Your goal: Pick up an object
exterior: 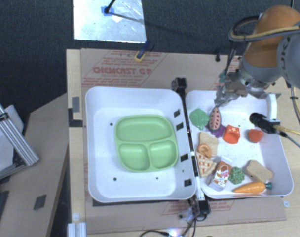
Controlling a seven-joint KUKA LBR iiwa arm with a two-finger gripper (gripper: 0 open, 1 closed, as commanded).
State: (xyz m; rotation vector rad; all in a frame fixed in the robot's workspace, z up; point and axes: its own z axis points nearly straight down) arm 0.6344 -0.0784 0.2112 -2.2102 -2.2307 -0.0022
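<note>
Hanging over the far part of the right bin (pixel 288 177), the hand (pixel 222 98) sits at the end of the grey arm (pixel 268 53), which reaches in from the right, and whether it is open or closed cannot be told from this angle. Nothing can be seen gripped in it. Just below its tip lies a pink speckled piece (pixel 215 117), with a green leafy piece (pixel 199 118) touching it on the left and a purple piece (pixel 219 131) partly under its near end. An orange-red piece (pixel 231 135) lies just beside the purple one, and a red tomato (pixel 255 136) sits further right, apart from the rest. Nearer the front of the same bin are a slice of toast (pixel 208 143) and a waffle (pixel 205 165) along the left wall, then a small carton (pixel 219 176), a broccoli floret (pixel 236 175) touching the carton, a tan bread roll (pixel 259 171) and a carrot (pixel 248 187) lying flat against the front wall. The left bin (pixel 98 181) holds a pale green divided plate (pixel 145 143) near its middle, well apart from the hand. Both bins rest side by side on a cardboard sheet (pixel 125 69) on the counter (pixel 46 132).
</note>
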